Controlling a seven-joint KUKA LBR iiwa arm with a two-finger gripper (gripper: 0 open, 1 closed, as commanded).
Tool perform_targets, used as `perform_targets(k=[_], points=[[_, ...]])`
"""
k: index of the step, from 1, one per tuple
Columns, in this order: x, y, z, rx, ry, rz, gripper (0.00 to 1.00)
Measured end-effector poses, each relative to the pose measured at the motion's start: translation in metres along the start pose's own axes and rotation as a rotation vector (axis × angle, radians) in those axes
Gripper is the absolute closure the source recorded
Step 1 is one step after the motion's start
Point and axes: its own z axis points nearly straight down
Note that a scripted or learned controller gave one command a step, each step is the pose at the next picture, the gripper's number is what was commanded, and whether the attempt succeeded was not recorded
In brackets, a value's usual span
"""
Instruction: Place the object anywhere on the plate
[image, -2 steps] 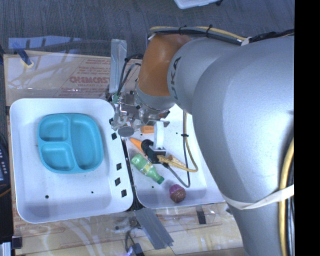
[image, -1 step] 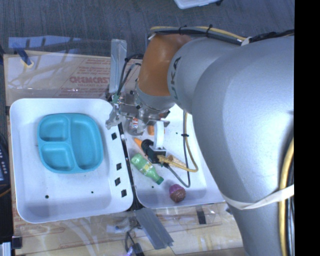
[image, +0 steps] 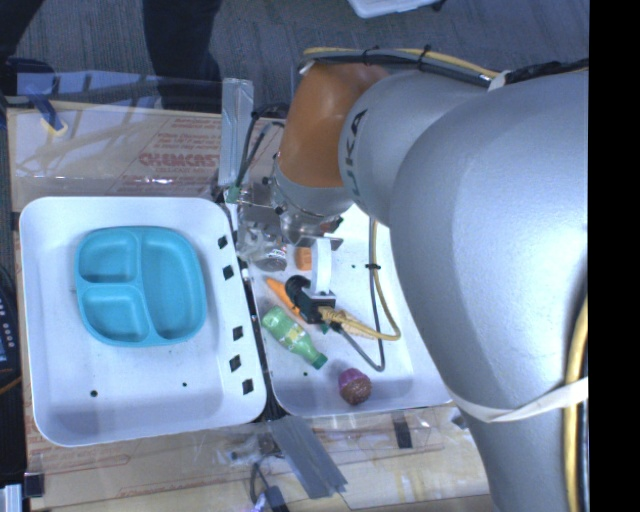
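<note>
A blue plate (image: 140, 283) with three compartments lies in the left bin (image: 60, 400), and nothing rests on it. My gripper (image: 262, 240) hangs low over the far left corner of the right bin (image: 400, 385), close to the wall between the two bins. Just in front of it lies a thin orange carrot-like piece (image: 277, 290). A green bottle (image: 291, 337) lies on its side a little nearer the front. A small dark red round object (image: 354, 385) sits by the front edge. I see nothing held by the gripper.
The grey arm with its orange band (image: 320, 120) covers most of the right bin's back and right side. A small orange and white thing (image: 303, 257) shows right beside the gripper. A cardboard sheet (image: 120, 145) lies behind the left bin.
</note>
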Motion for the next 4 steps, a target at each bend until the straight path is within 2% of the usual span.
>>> perform_targets(k=[1,2,3,4], points=[[-0.007,0.043,-0.073,-0.005,0.002,0.501,1.00],[-0.126,0.051,-0.231,-0.008,0.004,0.692,1.00],[-0.128,-0.004,-0.094,0.003,0.001,0.622,1.00],[-0.036,-0.023,0.011,0.002,-0.001,0.542,1.00]])
